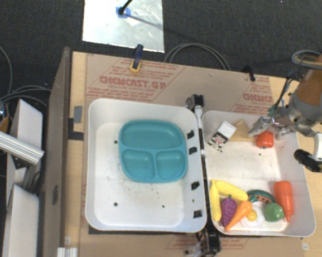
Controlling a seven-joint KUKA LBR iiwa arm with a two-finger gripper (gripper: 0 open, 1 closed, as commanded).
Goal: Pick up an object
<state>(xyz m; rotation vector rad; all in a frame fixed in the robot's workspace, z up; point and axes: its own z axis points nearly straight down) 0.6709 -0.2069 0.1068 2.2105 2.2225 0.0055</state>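
Claw point(267, 128) sits over the right bin's point(304, 182) far end, a tomato point(265, 140) just beneath; divided plate point(152, 151) lies in the left bin point(102, 165), far left of it.

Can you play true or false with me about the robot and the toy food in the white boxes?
1. The teal plate lies in the left bin. True.
2. The purple grapes sit on the teal plate. False: they lie in the right bin.
3. The gripper is over the right bin, near a red-orange toy. True.
4. The orange carrot lies in the left bin. False: it is in the right bin.
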